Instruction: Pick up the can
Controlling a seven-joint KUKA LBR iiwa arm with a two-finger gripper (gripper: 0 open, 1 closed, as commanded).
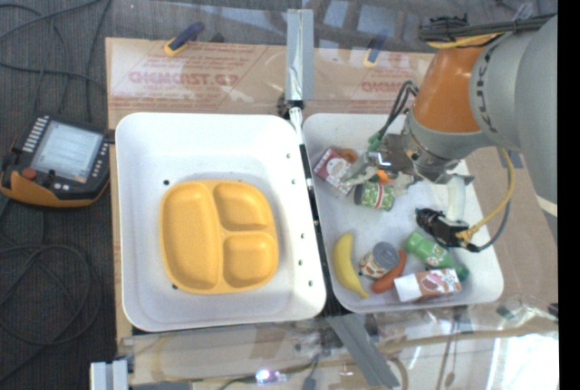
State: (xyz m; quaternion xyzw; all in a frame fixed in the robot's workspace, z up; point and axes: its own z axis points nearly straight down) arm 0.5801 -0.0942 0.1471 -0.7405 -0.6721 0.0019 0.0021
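A small can with a green label (374, 196) lies on its side in the upper middle of the right bin (485, 275). A second can with a grey lid (381, 256) stands lower in the same bin, between the banana and a red sausage-shaped piece. My gripper (382, 163) hangs at the end of the grey and orange arm, just above the green-labelled can and close to its top edge. Nothing can be seen held in it.
The right bin also holds a red and white packet (333, 169), a banana (345, 265), a red sausage-shaped piece (394, 274), a green bottle (434, 250) and a red and white carton (430, 285). A yellow divided tray (217, 234) lies in the left bin (136, 198).
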